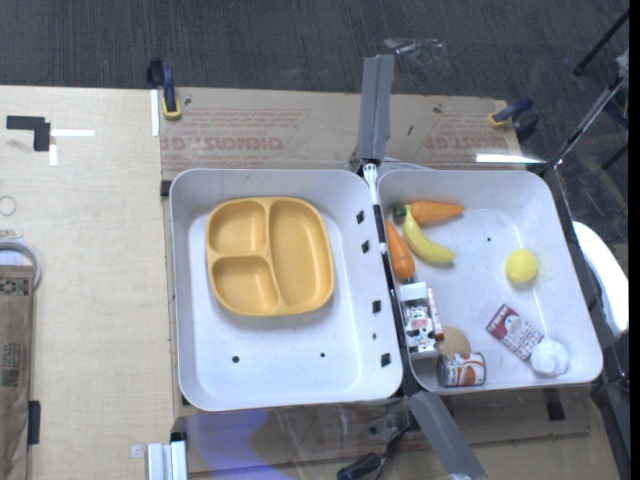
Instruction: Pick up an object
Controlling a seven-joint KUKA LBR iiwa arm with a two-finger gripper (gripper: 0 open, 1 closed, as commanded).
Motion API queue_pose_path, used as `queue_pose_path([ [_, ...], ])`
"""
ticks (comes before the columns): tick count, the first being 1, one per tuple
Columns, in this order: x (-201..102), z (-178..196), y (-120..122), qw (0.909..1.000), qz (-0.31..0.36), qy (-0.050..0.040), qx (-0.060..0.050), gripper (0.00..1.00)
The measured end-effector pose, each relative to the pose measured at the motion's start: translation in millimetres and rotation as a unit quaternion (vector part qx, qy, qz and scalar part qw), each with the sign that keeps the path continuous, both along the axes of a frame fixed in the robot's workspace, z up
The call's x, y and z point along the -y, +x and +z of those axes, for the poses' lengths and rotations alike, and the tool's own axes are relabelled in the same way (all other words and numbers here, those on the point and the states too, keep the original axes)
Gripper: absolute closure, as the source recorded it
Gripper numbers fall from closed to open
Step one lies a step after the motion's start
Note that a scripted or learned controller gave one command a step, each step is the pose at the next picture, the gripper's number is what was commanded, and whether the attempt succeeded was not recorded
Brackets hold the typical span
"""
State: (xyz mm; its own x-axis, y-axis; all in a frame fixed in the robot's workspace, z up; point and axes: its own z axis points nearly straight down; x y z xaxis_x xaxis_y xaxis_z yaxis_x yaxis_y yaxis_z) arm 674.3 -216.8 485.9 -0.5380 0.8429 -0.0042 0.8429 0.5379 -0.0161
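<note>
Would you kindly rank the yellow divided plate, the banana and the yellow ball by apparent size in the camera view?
Largest to smallest:
1. yellow divided plate
2. banana
3. yellow ball

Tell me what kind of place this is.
Probably a robotics lab's pick-and-place test bench. Two shallow white bins sit side by side on a cardboard sheet held by clamps; one holds a yellow divided plate, the other toy food such as a banana.

Right bin (560,228) centre open; items (428,243) crowd edges.
</note>
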Motion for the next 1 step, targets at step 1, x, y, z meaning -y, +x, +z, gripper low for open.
queue_pose_path([
  [1, -0.7, 7.3, 1.9, 1.0, 0.001, -0.0009, 0.0, 1.0],
])
